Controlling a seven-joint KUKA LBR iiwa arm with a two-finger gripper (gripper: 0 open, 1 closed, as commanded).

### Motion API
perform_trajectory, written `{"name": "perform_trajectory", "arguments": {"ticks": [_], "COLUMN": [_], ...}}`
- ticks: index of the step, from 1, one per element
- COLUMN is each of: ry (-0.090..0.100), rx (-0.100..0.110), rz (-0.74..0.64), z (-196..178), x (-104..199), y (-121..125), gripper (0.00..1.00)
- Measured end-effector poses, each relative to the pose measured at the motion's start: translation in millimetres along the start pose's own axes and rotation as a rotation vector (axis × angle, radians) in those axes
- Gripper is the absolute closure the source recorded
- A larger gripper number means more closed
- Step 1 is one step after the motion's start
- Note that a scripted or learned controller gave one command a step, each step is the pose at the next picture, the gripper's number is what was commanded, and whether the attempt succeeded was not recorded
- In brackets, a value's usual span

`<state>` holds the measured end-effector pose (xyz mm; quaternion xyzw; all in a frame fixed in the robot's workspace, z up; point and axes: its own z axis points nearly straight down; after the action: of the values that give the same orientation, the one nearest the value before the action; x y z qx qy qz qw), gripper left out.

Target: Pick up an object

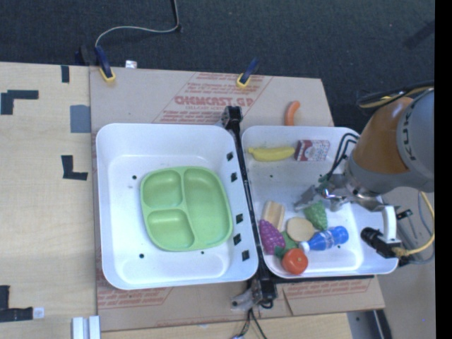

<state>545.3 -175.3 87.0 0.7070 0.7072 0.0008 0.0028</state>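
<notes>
**Gripper low in the right bin, nothing lifted yet**

While the gripper hangs low in the right white plastic bin, you cannot tell whether it is open or closed. Nothing is seen held, so the pick is not yet done. Just below it lies the small green leafy toy vegetable, beside the round tan slice and the blue plastic bottle.

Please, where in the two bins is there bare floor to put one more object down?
The left bin has bare floor around the green tray, widest along its near and far walls. In the right bin, bare floor lies between the banana and the bread. Near the pincer, tomato and bottle it is crowded.
</notes>
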Motion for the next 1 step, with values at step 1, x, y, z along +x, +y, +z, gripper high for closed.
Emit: {"name": "perform_trajectory", "arguments": {"ticks": [1], "ry": [-0.002], "rx": [-0.003], "rz": [0.000], "z": [-10.2], "x": [-0.6], "y": [1.0], "gripper": [1.00]}}
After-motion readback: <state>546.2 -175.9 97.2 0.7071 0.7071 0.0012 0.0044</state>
